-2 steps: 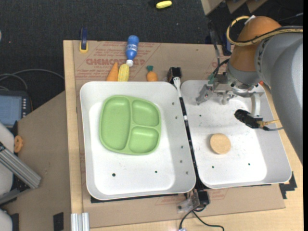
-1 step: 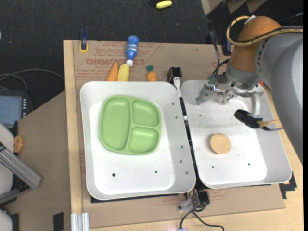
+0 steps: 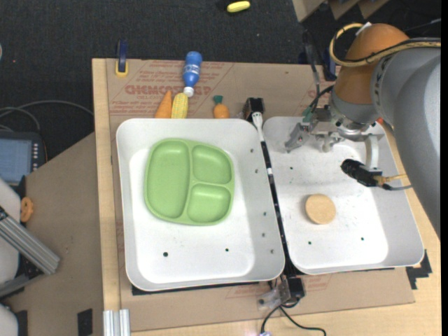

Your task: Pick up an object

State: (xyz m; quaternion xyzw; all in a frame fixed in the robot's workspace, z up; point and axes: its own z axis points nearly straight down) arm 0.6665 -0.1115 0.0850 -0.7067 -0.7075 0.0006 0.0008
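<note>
Your gripper (image 3: pixel 313 137) hangs over the far edge of the right shallow white bin (image 3: pixel 350 247), towards that bin's far left corner. From this slant you cannot tell whether its jaws stand wide or narrow, and nothing can be seen between them. The only loose thing in that bin is the flat round tan disc (image 3: pixel 320 209), which lies flat near the middle of the bin floor, well apart from the gripper and on the near side of it. Judge it light and stiff, most likely wood or cork, so it should neither crush nor bend. It sits low, though, and a smooth rim could slip, so take it across its width with the jaws coming straight down on either side of the rim, low enough to catch the edge. The left shallow white bin (image 3: pixel 196 254) holds one thing, a pale green plastic plate with three compartments (image 3: pixel 189 181), resting nearer that bin's far left corner; all three compartments look bare. It is broad and shallow, so it is the harder grasp of the two. Beyond the bins, along the far edge of the bench (image 3: pixel 280 82), lie a small blue-and-white bottle (image 3: pixel 191 72), a yellow toy corn cob (image 3: pixel 180 105) and a small orange toy carrot (image 3: pixel 220 108).
</note>
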